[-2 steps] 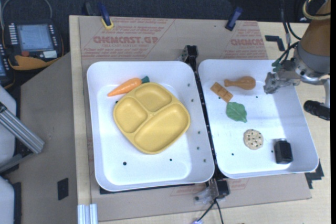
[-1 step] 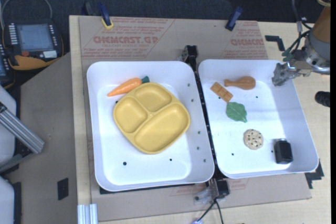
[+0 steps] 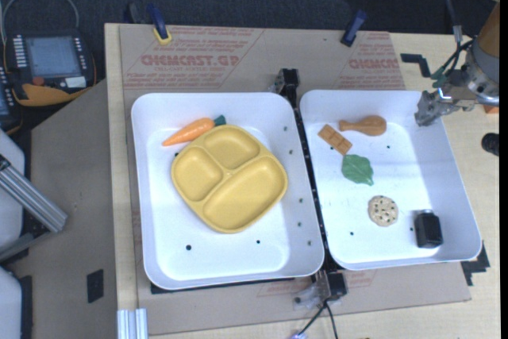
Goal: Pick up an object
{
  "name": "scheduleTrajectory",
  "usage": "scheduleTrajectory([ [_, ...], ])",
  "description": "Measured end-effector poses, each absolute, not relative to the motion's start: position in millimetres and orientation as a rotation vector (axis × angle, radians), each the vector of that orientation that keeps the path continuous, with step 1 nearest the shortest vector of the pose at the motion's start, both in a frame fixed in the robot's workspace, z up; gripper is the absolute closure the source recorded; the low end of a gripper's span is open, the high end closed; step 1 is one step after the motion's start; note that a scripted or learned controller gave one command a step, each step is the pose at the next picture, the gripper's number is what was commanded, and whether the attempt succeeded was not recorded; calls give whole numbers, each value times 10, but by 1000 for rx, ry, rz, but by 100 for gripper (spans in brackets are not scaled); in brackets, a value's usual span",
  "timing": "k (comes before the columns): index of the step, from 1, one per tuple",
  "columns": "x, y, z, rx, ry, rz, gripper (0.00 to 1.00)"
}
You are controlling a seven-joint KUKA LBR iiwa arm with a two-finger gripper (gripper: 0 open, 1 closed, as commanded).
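The claw (image 3: 429, 109) hangs at the 3 o'clock edge of the view, over the upper right rim of the right bin (image 3: 454, 171), carried by the grey arm (image 3: 484, 67) that enters from the right. Nothing lies between its tips, and whether they stand apart or together cannot be told at this size.

Right bin: shallow, white, smooth plastic with rounded corners. From the claw, the nearest item lies toward 9 o'clock, a tan drumstick (image 3: 364, 125), club-shaped, its long axis near horizontal, thick end toward the claw and thin end toward the left bin. Just beside its thin end, at 7 o'clock from it, rests a small orange-brown waffle piece (image 3: 334, 139), rectangular and ridged, its long axis running from upper left to lower right. Below these, near the bin's middle, sits a green leaf (image 3: 357, 169), crinkled and irregular. Toward 5 o'clock from the leaf lies a round cookie (image 3: 383, 210), pale with dark specks. At 3 o'clock from the cookie, near the right wall, stands a black block (image 3: 428, 229), boxy and matte.

Left bin (image 3: 151, 194): the same white plastic. A yellow divided plate (image 3: 229, 177), glossy, with three compartments, lies at its centre. Touching the plate's upper left rim is an orange carrot (image 3: 189, 132), tapered, tip pointing to 8 o'clock, green top toward 2 o'clock.

Both bins rest on a brown cardboard sheet (image 3: 238, 59) printed with red lettering.
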State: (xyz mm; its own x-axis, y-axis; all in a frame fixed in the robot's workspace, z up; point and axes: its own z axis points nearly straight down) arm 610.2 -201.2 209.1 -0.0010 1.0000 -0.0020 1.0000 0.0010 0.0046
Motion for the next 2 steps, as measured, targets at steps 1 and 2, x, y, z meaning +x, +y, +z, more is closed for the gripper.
scheduleTrajectory([
  [1,6106,-1469,2208,2216,2229,3,100],
  [2,6263,-881,2217,2213,2228,4,100],
])
